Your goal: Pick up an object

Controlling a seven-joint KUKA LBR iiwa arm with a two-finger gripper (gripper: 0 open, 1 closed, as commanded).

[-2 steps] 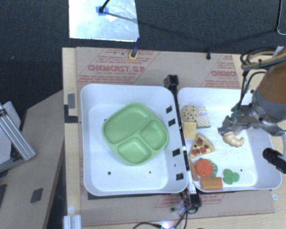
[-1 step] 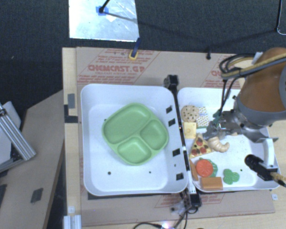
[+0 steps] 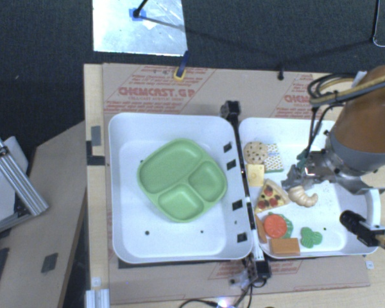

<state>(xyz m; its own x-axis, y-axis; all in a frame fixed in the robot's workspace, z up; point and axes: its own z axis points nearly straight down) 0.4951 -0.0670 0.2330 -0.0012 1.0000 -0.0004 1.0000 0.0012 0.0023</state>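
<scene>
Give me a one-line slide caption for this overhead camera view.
Gripper low over the croissant among toy foods in the right bin; green plate in the left bin.

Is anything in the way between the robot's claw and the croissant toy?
Nothing visible is. The gripper sits just above the croissant in the right bin, with no toy between them. The pizza slice lies beside it on the left.

A pale green divided plate [image 3: 183, 179] sits in a white bin [image 3: 125, 236]; beside it, a red-spotted pizza slice [image 3: 271, 196], tan croissant [image 3: 303, 197], speckled cookie [image 3: 255, 151], orange block [image 3: 284, 246].
</scene>
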